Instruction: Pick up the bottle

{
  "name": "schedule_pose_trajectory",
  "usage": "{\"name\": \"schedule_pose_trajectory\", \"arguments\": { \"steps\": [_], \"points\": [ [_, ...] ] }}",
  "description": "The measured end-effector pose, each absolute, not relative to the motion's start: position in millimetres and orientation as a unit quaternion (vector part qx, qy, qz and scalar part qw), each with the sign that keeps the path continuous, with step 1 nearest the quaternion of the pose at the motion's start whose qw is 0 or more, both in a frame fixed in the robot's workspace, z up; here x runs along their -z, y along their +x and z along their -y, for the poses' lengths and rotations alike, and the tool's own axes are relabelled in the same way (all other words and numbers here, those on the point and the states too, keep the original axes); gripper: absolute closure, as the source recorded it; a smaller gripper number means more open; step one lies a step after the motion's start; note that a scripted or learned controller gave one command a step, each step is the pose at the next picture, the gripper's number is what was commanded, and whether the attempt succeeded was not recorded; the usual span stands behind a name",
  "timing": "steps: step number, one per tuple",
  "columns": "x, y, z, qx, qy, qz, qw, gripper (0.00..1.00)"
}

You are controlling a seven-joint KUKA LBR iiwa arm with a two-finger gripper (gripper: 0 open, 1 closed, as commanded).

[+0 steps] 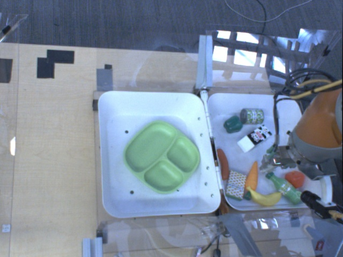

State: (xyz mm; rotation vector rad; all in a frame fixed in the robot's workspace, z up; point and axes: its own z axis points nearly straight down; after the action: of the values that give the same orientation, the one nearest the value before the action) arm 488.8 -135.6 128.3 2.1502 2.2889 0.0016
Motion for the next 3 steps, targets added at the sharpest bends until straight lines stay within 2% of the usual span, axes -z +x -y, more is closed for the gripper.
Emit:
{"name": "schedule_pose_trajectory", "arguments": {
  "steps": [1, 2, 3],
  "points": [
    [-128, 488.8, 136, -0.0005, 0.685, -0.729, 0.001, 0.0],
    [-118, 488.8, 196, -0.0003, 0.651, -0.759, 0.001, 0.0],
    [-88, 491.1, 190, -0.0019, 0.639, -0.77, 0.005, 0.0]
  ]
}}
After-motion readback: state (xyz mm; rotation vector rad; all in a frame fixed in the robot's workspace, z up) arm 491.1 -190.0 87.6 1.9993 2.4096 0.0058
